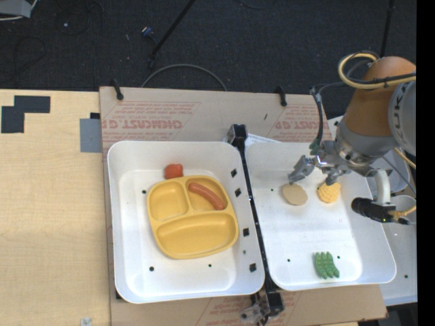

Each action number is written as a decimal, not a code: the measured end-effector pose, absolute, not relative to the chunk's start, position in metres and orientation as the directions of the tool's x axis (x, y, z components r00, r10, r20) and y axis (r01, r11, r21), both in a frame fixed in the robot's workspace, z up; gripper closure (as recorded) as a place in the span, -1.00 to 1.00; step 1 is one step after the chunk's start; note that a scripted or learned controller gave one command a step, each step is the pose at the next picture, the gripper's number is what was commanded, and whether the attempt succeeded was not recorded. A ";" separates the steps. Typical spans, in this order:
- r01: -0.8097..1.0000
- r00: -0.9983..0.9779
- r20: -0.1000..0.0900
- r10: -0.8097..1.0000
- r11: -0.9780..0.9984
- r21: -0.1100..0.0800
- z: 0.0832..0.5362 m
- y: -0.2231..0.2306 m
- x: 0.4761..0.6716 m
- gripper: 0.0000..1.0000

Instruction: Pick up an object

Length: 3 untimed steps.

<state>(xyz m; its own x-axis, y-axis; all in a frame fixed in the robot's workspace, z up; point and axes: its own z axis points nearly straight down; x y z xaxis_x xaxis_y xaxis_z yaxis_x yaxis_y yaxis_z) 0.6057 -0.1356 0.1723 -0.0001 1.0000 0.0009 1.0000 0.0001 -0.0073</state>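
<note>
Your two-finger gripper hangs over the right white bin, fingers spread wide and holding nothing. Just below it you see a round tan cookie-shaped piece and a yellow corn-like piece, side by side. A green ridged piece lies nearer the front. In the left bin, your yellow divided tray carries a sausage; a red piece touches its rim.

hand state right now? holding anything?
Hand: open, holding nothing; it sits above the right bin, with the tan round piece and the yellow corn piece just below its fingers.
</note>
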 end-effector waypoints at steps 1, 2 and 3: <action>1.000 -0.001 0.002 1.000 0.001 -0.008 0.111 -0.132 0.611 -1.00; 1.000 0.000 0.001 1.000 0.000 -0.005 0.086 -0.131 0.611 -1.00; 1.000 0.002 0.001 1.000 -0.002 -0.006 0.097 -0.131 0.610 1.00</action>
